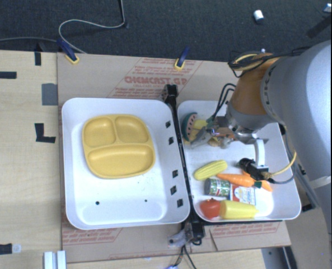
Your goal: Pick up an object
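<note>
Near edge: cardboard sheet (126,237) under both bins, light wood bench (14,167) showing at left with black tape marks. Right bin (286,206) holds the toy food, clustered at its near end: red tomato (210,208) touching a yellow block (237,209), a small green-and-red carton (228,190) just behind them, an orange carrot (239,179) lying across, a corn cob (210,169) tilted toward the divider. Left bin (70,167) holds a yellow three-compartment plate (118,145), flat, in its far half. Farther in the right bin, the gripper (204,134) sits low near the divider, next to a small round multicoloured toy (189,122); cannot tell how the pincer stands, too cluttered there. Grey arm with orange band (252,91) covers the bin's far right corner. Black clamp (170,92) at the bins' far junction, two yellow-blue clips (181,59) on the cardboard's far edge. Beyond, dark carpet (182,15) with a thin cable (87,24) looping.
</note>
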Robot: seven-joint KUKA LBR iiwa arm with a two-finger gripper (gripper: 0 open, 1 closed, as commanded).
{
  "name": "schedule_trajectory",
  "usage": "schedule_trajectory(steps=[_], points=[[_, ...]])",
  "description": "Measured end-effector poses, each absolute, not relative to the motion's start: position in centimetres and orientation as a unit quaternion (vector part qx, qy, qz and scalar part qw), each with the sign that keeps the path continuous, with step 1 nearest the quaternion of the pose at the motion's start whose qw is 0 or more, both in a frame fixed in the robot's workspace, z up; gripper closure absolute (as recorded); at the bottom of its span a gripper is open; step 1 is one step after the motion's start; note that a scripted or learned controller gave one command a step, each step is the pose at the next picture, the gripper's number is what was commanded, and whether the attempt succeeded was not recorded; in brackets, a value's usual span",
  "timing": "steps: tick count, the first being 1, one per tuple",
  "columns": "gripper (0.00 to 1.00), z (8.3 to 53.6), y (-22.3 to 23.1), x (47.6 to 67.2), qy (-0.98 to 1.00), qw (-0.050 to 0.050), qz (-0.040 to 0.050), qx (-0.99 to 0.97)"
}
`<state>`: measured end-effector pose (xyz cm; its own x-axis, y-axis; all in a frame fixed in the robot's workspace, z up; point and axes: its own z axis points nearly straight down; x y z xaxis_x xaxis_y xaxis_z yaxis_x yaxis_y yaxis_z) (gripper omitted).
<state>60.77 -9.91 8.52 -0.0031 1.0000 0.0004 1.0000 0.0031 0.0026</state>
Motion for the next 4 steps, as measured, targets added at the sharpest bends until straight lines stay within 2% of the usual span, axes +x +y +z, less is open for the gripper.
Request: schedule_trajectory(steps=[1,2,3,4], points=[[0.0,8.4,-9.7,66.7,0.708,-0.002,-0.0019,0.706],[1.0,9.4,-9.7,66.7,0.708,-0.002,-0.0036,0.706],[1.0,18.5,-1.4,61.4,0.708,0.0,0.001,0.706],[1.0,18.4,5.4,54.0,0.708,-0.001,-0.0005,0.706]])
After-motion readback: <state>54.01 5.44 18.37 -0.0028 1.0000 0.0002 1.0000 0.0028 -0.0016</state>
